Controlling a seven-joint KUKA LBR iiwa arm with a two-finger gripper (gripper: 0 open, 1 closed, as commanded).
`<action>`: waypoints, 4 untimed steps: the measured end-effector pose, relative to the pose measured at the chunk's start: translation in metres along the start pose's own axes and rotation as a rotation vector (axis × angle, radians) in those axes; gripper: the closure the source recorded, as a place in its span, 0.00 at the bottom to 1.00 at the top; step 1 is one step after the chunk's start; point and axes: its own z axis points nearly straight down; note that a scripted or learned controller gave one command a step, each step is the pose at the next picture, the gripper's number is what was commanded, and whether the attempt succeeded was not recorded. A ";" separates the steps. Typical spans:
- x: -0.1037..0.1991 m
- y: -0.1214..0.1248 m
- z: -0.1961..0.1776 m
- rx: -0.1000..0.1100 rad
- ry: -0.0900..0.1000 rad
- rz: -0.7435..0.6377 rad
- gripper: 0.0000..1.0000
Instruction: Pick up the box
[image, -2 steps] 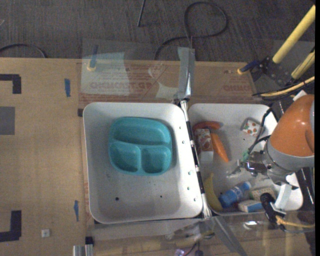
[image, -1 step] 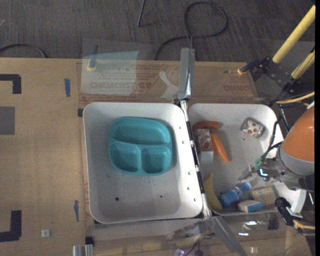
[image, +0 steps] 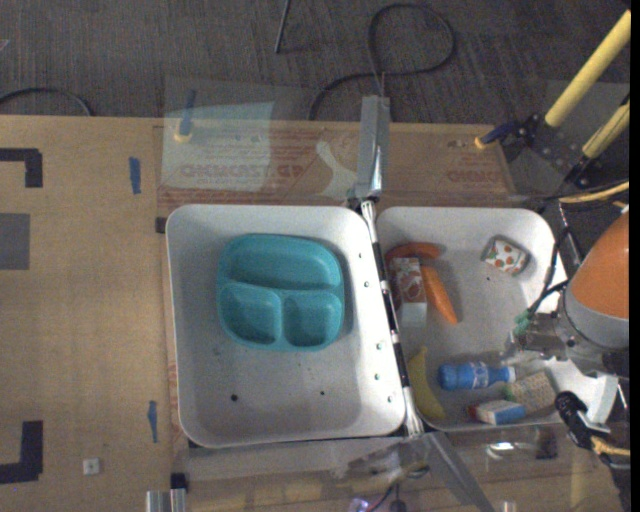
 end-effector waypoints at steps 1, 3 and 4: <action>-0.020 0.004 -0.154 0.001 -0.001 0.174 1.00; 0.019 0.000 -0.188 0.001 -0.003 0.316 1.00; 0.118 -0.013 -0.190 0.006 0.000 0.357 1.00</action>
